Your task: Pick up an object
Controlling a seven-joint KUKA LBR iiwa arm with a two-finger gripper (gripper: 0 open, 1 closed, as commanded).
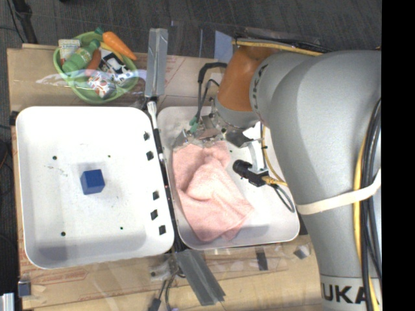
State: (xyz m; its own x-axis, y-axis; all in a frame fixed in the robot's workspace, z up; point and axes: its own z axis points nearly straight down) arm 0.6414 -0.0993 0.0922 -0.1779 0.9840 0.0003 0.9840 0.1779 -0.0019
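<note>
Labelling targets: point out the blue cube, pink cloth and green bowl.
blue cube [93, 181], camera view, top face.
pink cloth [211, 190], camera view, middle fold.
green bowl [83, 93], camera view, front rim.

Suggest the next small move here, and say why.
Probably a short descent onto the pink cloth. The hand sits at the cloth's far edge in the right bin, and nothing shows between its fingers. The blue cube lies far off in the left bin.
</note>
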